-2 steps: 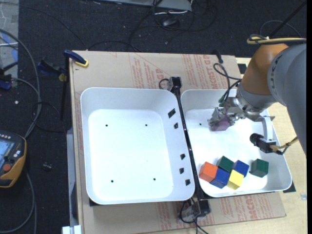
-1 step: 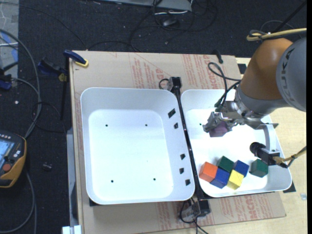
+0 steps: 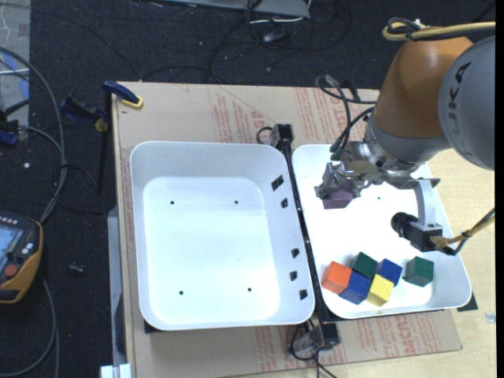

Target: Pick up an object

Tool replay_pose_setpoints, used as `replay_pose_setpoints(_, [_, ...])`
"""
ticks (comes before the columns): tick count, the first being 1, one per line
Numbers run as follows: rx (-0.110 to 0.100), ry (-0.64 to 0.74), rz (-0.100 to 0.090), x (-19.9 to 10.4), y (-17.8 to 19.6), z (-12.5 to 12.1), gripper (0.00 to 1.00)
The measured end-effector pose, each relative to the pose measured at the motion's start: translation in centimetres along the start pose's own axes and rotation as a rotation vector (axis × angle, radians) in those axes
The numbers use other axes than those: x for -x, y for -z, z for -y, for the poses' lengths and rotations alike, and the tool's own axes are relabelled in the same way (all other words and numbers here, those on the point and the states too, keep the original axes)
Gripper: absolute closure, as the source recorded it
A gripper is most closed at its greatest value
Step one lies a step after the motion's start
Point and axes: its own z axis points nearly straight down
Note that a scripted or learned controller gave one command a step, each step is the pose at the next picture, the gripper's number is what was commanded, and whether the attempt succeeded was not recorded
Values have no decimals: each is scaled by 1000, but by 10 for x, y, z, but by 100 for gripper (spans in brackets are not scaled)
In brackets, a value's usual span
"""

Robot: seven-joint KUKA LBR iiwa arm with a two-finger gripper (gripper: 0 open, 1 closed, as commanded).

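Observation:
My gripper (image 3: 339, 189) hangs over the back left part of the right bin (image 3: 441, 211), beneath the grey and orange arm. A small purple block (image 3: 339, 198) sits between its fingertips, and the gripper is shut on it. Near the front of the same bin lies a cluster of blocks: an orange one (image 3: 337, 276), a blue one (image 3: 356, 287), a yellow one (image 3: 380, 290), a second blue one (image 3: 388, 270) and a dark green one (image 3: 365, 261). Another green block (image 3: 418, 271) lies apart to their right.
The left bin (image 3: 150, 211) stands beside the right one, with a black divider (image 3: 298, 219) between them. A black fitting with a cable (image 3: 416, 231) hangs from the arm over the right bin. Cables and gear lie on the floor around the bench.

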Motion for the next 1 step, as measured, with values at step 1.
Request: replay_pose_setpoints(1, [-8, 1, 0, -85, -55, 14, 100])
